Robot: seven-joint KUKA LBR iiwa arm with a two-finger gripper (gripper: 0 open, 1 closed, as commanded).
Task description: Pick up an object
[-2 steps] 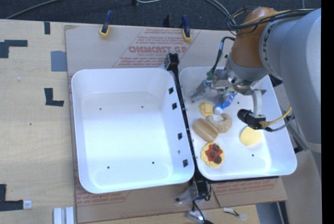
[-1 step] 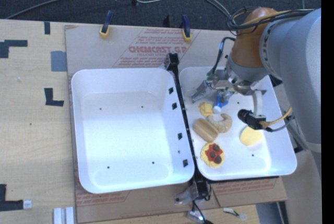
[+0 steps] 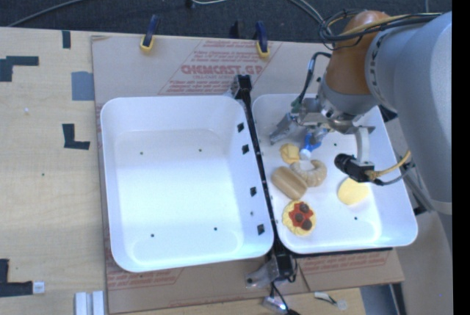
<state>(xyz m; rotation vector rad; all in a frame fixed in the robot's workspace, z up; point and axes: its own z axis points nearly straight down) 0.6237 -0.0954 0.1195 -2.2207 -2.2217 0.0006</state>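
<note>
While I hover over the right bin (image 3: 382,222), my gripper (image 3: 308,145) hangs just above a small yellow piece (image 3: 290,153), fingers spread and holding nothing. A brown bun (image 3: 288,182) lies just below it, long axis slanting down-right, beside a tart (image 3: 299,217) and a lemon-yellow lump (image 3: 353,192); the left bin (image 3: 176,189) sits bare.

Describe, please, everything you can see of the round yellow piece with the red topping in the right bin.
The tart-like toy is a small round yellow disc with a scalloped-looking rim, topped by red blobs with dark spots, like berries. It looks like moulded plastic. It lies flat on the floor of the right bin, near the divider wall and front edge, just below a brown bread-like toy, close to it but apparently apart.
</note>
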